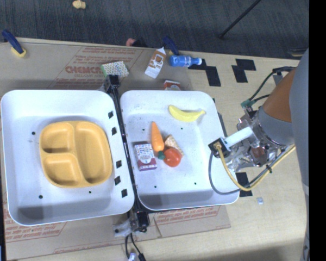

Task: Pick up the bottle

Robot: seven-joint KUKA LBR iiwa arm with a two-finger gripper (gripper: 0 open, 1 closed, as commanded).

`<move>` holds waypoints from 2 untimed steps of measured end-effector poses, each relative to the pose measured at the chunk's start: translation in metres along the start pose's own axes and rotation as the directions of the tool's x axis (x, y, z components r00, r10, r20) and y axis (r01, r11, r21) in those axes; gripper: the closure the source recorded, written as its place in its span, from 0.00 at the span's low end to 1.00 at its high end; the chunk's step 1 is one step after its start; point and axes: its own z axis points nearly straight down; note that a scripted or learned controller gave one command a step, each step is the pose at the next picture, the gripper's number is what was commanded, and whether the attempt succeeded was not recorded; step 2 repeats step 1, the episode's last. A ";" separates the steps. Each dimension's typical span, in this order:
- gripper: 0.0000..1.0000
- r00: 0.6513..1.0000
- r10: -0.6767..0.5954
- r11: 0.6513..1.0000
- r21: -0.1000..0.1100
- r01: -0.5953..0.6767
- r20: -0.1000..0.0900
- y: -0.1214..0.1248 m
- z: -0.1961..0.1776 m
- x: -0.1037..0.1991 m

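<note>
Now the gripper [244, 157] hangs just off the right bin's [220, 192] right rim, and I can't tell how it's set. Up beyond both bins, the blue bottle [182, 61] lies on the cardboard-covered bench [70, 64], dark carpet [152, 10] behind.

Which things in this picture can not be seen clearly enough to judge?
- End effector, camera view: fingers lost in cables and wrist hardware.
- Small red and white carton in the right white bin: label print too small.
- Grey arm: cut off at the right.
</note>
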 end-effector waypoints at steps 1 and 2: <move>1.00 1.000 0.000 1.000 0.005 0.000 0.003 -0.001 0.003 0.000; 1.00 1.000 0.000 1.000 0.005 0.000 0.003 -0.001 0.003 0.000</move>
